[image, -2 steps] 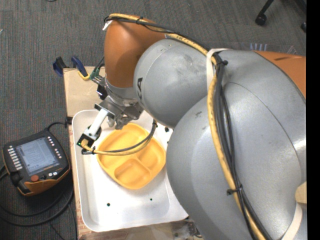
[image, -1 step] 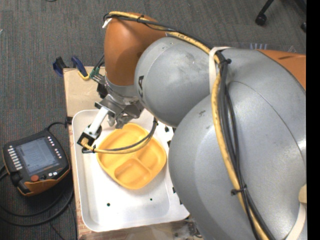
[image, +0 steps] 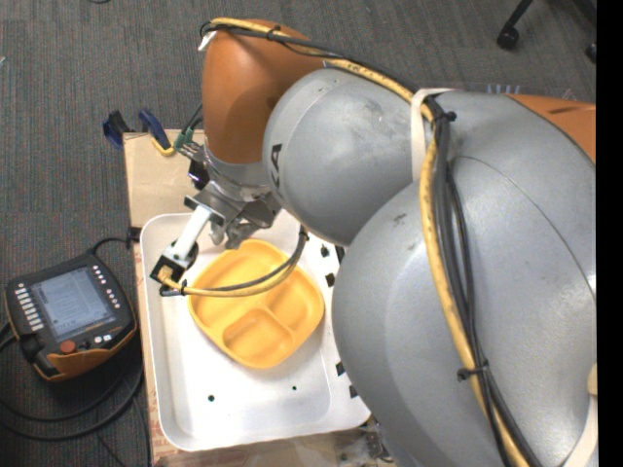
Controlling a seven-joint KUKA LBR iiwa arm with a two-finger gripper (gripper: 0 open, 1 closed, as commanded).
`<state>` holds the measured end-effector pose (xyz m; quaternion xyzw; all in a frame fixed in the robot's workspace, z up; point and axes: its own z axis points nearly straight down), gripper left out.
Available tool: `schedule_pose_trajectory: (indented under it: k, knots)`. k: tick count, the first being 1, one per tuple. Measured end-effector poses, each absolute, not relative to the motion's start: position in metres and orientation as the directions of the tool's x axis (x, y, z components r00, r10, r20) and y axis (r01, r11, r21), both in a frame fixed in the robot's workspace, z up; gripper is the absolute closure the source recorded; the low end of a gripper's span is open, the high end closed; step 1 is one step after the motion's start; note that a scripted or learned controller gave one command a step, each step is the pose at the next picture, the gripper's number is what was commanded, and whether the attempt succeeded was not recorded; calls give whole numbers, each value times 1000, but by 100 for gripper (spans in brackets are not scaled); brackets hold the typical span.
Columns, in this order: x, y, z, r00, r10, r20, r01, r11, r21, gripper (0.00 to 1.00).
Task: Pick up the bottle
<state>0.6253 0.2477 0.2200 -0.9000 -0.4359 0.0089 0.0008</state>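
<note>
One grey arm [image: 458,261] takes up most of the right side, its bulk lying over much of the bench [image: 156,178] (the orange band [image: 238,95] curves down toward the wrist at upper middle). Below it sits a shallow white bin [image: 243,407], partly covered by the arm along its right side. Inside the bin lies a yellow divided plate [image: 258,309], tilted cornerwise, near the bin's far end. On the floor to the left rests a control pendant [image: 68,314], well apart from the bin. The gripper [image: 237,230] hangs just above the plate's far edge; whether it is open or closed, or has hold of anything, I cannot tell. Where the bottle lies I cannot tell either. Blue clamps [image: 136,129] grip the bench's far left corner.
</note>
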Motion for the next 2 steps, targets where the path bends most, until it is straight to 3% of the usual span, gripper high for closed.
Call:
schedule_pose_trajectory:
  k: [1, 2]
  knots:
    - [625, 249, 227, 616, 788, -20, 788, -616, -12, 100]
    - [611, 240, 99, 886, 464, -8, 464, -886, -3, 100]
